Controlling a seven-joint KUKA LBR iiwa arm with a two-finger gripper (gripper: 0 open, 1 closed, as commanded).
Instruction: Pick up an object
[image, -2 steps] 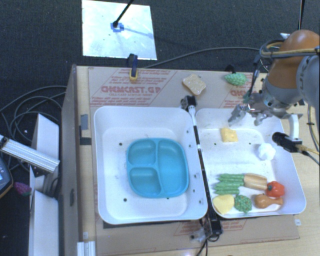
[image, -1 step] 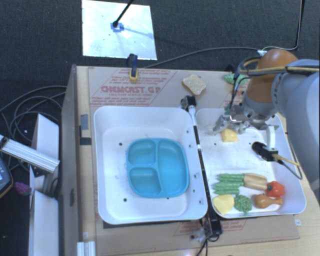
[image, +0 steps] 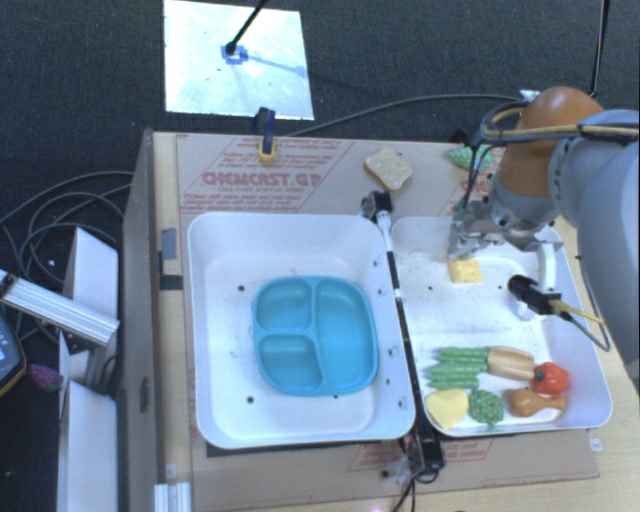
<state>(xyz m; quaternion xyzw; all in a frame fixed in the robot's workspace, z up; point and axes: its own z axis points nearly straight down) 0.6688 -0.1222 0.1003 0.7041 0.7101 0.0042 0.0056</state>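
From my station I see the end effector (image: 468, 245) low in the right-hand shallow white bin (image: 585, 335), poised just above the small flat yellow cheese-like square (image: 464, 270), which lies on the bin floor near the back; whether it is released or clenched I cannot tell. I judge that square to be the target, since it sits alone, well apart from the cluster of plastic toy foods (image: 495, 385) crowded in the front corner. The blue three-compartment plastic plate (image: 315, 333) rests in the left-hand bin.
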